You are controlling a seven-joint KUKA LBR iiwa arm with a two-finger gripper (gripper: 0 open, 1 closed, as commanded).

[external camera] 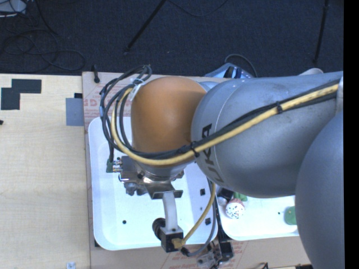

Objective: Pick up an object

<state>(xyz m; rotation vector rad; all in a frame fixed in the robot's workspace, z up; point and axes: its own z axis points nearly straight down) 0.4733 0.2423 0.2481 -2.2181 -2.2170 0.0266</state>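
Camera view is taken up largely by the grey KUKA arm with the orange band (pixel 165 114), which is stretched in from the right edge across the middle of the frame. Below the orange band, the metal gripper (pixel 149 181) is seen over the shallow white left bin (pixel 120 203), at the lower centre of the frame. It is viewed from behind and above, so whether it is open or closed cannot be told.

The shallow white right bin (pixel 263 224) is largely hidden under the arm, and a strip of it is shown at the lower right. In that strip a small white ball with red spots (pixel 234 209) is seen close to the bin's left wall, and a small green object (pixel 290 215) is seen further right, well apart from the ball. Both lie to the right of the gripper, in the other bin.

A blue object (pixel 229 72) is partly shown above the arm at the upper centre. The pale wooden bench (pixel 42 178) is spread over the left of the frame.
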